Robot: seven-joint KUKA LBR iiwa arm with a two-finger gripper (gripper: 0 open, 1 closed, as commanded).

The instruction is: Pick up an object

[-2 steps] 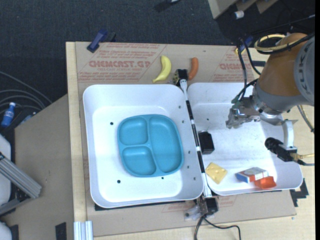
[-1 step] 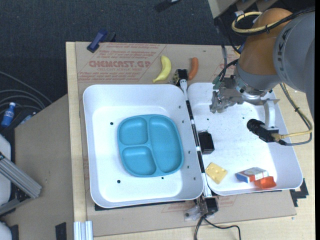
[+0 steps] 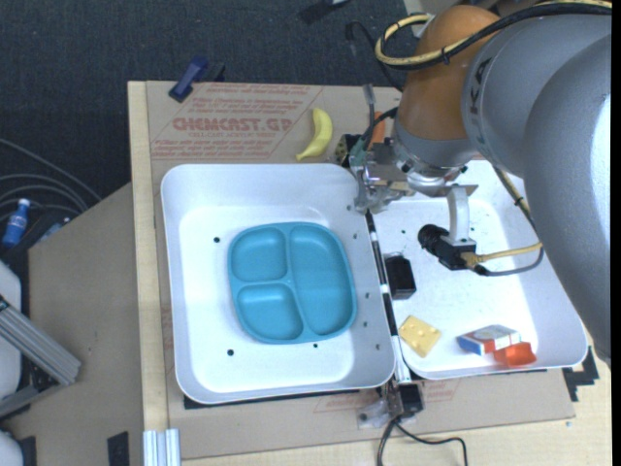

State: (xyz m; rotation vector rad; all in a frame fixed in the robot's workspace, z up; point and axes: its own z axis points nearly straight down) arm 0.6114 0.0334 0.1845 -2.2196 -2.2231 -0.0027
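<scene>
Objects unpicked: cheese wedge, red-white box near right bin's front edge. Gripper at rear-left corner; finger state unclear. Lift pending.

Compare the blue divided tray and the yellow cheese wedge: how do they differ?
The blue divided tray is far larger than the yellow cheese wedge. The tray lies in the left bin; the wedge lies in the right bin, near its front left corner. The tray is a rounded rectangle with compartments; the wedge is a small angular block with holes. Both lie flat, apart from the claw.
</scene>
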